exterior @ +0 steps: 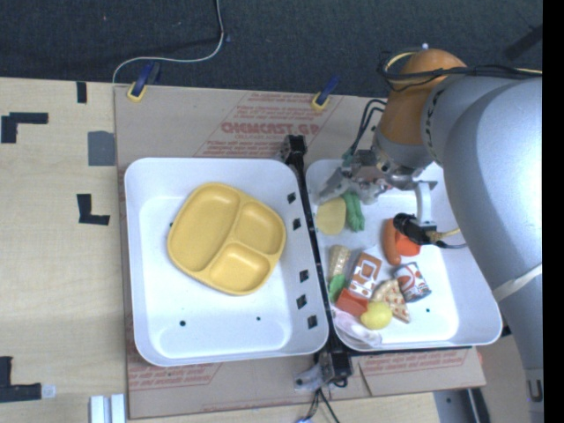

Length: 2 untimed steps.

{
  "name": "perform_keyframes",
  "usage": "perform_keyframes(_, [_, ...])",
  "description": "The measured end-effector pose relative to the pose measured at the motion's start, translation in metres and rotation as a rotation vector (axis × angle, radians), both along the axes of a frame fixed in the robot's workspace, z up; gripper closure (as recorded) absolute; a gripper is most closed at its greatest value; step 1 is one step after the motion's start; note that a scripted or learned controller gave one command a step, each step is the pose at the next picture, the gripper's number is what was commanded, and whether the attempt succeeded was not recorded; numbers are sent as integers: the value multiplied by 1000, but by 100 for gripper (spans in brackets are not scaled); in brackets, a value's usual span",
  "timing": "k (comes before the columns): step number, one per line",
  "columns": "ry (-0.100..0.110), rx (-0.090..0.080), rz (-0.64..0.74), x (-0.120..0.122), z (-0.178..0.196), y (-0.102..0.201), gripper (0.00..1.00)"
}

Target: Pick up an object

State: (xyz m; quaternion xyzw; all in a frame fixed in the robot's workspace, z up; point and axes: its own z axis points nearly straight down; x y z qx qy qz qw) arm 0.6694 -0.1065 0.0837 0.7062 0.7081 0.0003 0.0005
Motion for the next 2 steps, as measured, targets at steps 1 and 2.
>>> perform_keyframes(1, [1,0,1,-1,11,1,100])
perform_keyframes(2, [1,3,4,-47,105,77,100])
